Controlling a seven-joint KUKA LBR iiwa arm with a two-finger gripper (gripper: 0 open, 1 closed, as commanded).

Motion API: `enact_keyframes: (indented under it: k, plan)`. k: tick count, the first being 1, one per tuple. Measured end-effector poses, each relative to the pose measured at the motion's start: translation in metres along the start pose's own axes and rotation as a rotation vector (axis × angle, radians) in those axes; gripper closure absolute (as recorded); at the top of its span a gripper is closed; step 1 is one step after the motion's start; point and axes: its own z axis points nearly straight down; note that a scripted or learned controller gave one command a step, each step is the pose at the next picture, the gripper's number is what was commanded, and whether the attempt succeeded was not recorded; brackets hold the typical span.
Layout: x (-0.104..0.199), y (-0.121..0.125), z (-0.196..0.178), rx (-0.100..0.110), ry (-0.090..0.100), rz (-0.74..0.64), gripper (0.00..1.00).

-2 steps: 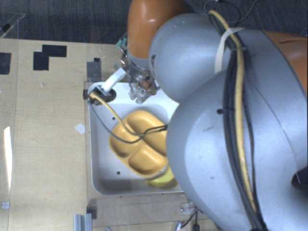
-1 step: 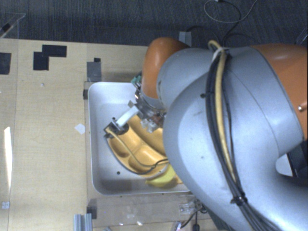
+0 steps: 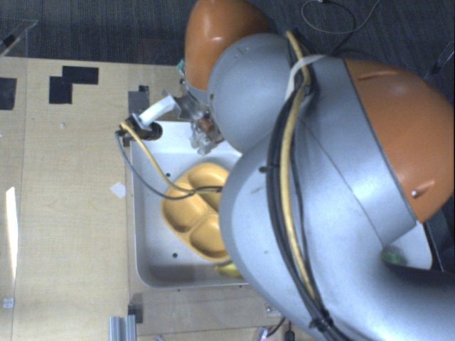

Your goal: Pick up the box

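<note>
A yellow box-like container (image 3: 193, 215) with rounded compartments lies in the left white bin (image 3: 146, 251), near its middle. The arm's bulk covers its right part. My gripper (image 3: 203, 138) hangs over the far end of that bin, just beyond the yellow container's far edge, and is mostly hidden under the grey wrist (image 3: 245, 91). A dark cable (image 3: 146, 169) loops from the wrist across the bin and over the container.
The grey and orange arm (image 3: 341, 190) covers the right bin (image 3: 419, 254) almost wholly; a small green object (image 3: 394, 258) peeks out there. A yellow scrap (image 3: 227, 268) shows at the left bin's near edge. Bare wooden bench (image 3: 64, 190) lies to the left.
</note>
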Motion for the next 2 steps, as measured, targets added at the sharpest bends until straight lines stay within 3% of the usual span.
enact_keyframes:
  k: [1,2]
  plan:
    - [-0.047,0.014,0.054,0.0,-0.002,0.295,1.0]
    - [0.003,-0.01,-0.053,-0.001,-0.001,0.295,1.0]
